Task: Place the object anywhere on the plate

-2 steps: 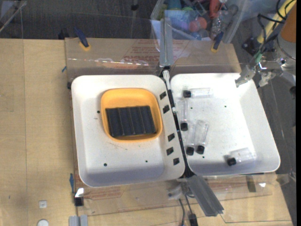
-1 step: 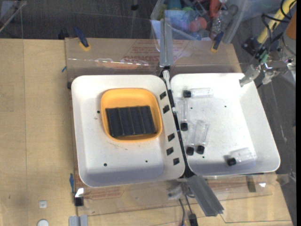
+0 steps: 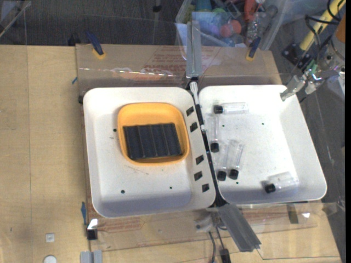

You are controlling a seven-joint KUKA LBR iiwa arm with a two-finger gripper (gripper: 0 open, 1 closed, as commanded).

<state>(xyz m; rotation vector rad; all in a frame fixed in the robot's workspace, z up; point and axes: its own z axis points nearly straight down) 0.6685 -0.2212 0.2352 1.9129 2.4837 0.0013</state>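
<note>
Pincer [image 3: 289, 90] at right bin's [image 3: 307, 163] far corner; vials [image 3: 230, 153] well apart

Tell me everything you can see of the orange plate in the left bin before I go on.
The orange plate is a shallow, rounded-square dish that looks like plastic, with a raised rim. It lies flat in the left bin, toward the bin's far side and near the divider. A dark, ribbed rectangular insert covers most of its floor, leaving orange showing along the far edge and sides. None of the clear vials rests on it; those lie in the right bin.
</note>
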